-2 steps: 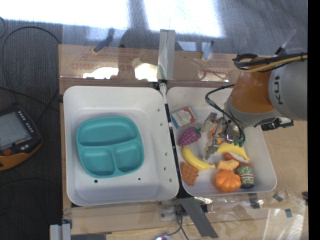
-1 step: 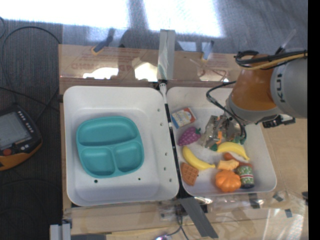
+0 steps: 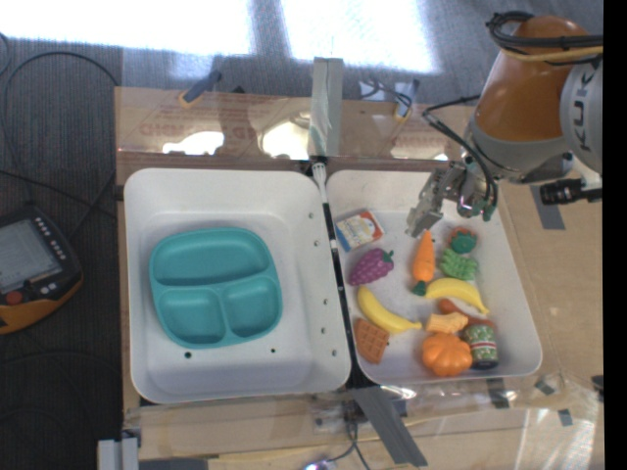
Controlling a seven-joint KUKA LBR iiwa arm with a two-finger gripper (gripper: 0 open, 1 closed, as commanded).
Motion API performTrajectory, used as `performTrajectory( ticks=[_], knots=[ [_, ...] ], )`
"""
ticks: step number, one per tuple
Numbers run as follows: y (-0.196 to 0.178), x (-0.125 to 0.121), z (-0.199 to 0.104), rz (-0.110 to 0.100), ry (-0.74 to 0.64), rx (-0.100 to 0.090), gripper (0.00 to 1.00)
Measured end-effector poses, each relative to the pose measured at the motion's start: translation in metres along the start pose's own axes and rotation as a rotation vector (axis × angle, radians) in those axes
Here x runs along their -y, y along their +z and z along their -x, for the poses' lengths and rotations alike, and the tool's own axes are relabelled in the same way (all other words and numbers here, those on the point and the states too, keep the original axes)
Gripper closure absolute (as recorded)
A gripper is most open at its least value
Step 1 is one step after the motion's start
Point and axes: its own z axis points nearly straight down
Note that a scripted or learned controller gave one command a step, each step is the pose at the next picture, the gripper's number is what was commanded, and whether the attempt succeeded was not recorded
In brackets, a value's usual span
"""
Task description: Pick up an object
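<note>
While the toy food lies untouched in the right bin (image 3: 524, 306), the gripper (image 3: 428, 215) hovers just above the carrot (image 3: 422, 258), fingers spread and holding nothing; the pick looks barely begun.

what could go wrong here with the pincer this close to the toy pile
1. The toys in the right bin lie packed together: the carrot sits beside the green toy and a banana, so a descent may knock neighbours or catch two at once.
2. The pincer hangs above bare bin floor near the carrot's top, so closing there may grab nothing.
3. The carrot looks smooth and tapered and may slip out.
</note>
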Motion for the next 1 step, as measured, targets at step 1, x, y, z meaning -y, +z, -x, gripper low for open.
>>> performTrajectory(
  ticks=[1],
  knots=[
    [0.1078, 0.0120, -0.0442, 0.002, -0.382, -0.001, 1.00]
  ],
)
